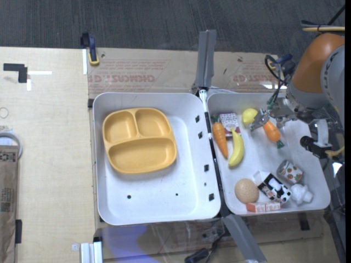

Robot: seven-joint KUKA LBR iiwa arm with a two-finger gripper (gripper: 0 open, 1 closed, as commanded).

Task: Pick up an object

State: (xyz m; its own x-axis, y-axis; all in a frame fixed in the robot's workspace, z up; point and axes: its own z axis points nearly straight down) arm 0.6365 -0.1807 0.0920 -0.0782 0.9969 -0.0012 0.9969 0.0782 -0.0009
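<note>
In the right bin point(315, 156), a small orange carrot with a green tip point(272, 132) lies directly under my gripper point(262, 119), which reaches in from the right at the bin's upper middle. The carrot touches or nearly touches the gripper's tip; whether it is gripped is unclear. A yellow lemon point(249, 115) sits just left of the gripper. Further left lie a longer carrot point(220, 138) and a banana point(236, 147), side by side.
A yellow divided plate point(140, 140) lies in the left bin point(159, 201). The right bin's front holds a brown egg point(246, 190), a black-and-white cow toy point(274, 189), a printed can point(289, 173), a white bottle point(300, 192) and a small red box point(263, 207). A red-and-white packet point(228, 119) sits near the divider.
</note>
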